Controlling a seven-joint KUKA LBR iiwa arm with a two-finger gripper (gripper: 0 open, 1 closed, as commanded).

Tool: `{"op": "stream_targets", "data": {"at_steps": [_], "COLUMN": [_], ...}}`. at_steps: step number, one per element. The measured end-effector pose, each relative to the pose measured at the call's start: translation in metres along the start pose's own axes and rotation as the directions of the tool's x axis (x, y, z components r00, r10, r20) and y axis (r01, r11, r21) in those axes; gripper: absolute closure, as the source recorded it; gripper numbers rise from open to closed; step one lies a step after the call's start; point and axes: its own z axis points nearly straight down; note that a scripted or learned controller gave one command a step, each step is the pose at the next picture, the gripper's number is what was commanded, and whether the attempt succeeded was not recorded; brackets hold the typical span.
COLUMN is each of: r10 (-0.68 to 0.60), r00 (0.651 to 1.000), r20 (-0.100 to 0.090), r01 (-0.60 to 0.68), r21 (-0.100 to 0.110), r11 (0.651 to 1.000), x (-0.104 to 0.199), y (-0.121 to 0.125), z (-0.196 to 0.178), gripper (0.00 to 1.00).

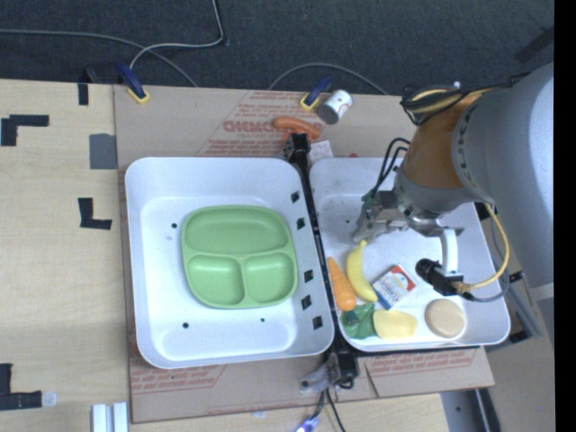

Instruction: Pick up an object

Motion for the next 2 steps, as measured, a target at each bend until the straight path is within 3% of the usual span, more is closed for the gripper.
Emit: {"op": "stream_targets", "data": {"at_steps": [1, 2], "r10": [0.0, 0.002], "r00": [1.0, 1.0], "r20": [0.0, 0.004], "r01": [0.0, -0.002], "r21": [0.0, -0.002], "r11": [1.0, 1.0], "x": [0.0, 0.01], "y": [0.0, -0.049], "z": [0.0, 0.009], "gripper": [0.0, 0.0]}}
